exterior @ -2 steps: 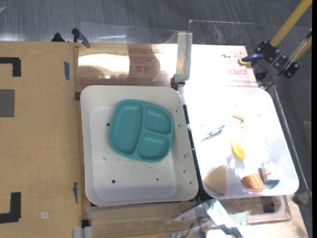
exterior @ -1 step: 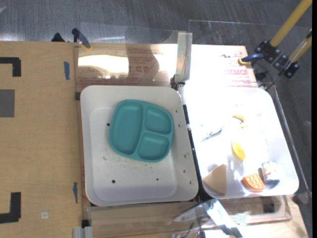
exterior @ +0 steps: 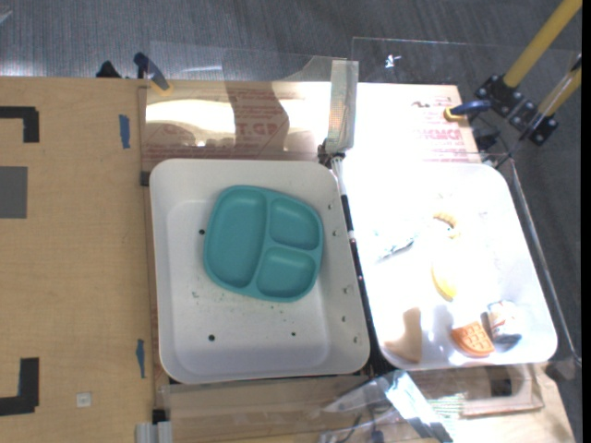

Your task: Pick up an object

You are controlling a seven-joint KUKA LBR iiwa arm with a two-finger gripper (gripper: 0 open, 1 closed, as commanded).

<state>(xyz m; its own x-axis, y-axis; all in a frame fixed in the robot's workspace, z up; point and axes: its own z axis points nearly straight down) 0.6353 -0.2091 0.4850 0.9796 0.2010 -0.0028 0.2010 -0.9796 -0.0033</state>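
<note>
Brown cardboard (exterior: 74, 247) covers the bench to the left of the bins, marked with black corner brackets (exterior: 23, 123) and a few scraps of blue tape (exterior: 123, 129); grey carpet runs along the top of the view. A clear plastic panel (exterior: 277, 109) stands behind the bins and catches a strong glare.

The left bin (exterior: 175, 340) holds a teal divided plate (exterior: 263, 243) lying flat, slightly up from the bin's centre, with one long compartment on its left and two smaller ones on its right. Dark specks dot the bin floor below the plate.

The right bin (exterior: 526, 238) is brightly lit, washed nearly white, and it carries the loose things that could be picked up. A small silvery piece (exterior: 397, 246) lies near its left wall, and a little yellow-orange bit (exterior: 447, 219) sits above and to the right of it, apart. A pale yellow wedge (exterior: 443, 282) lies near the middle. Along the near edge are three items: a tan, rounded lump (exterior: 406, 335) at the left, an orange waffle-patterned piece (exterior: 472, 340) to its right, and a small round white-and-dark object (exterior: 504, 321) just beside the orange piece, possibly touching it; glare makes that hard to tell.

At the upper right corner a yellow pole (exterior: 545, 30) slants down into black clamps (exterior: 512, 104) just outside the right bin's far corner.
</note>
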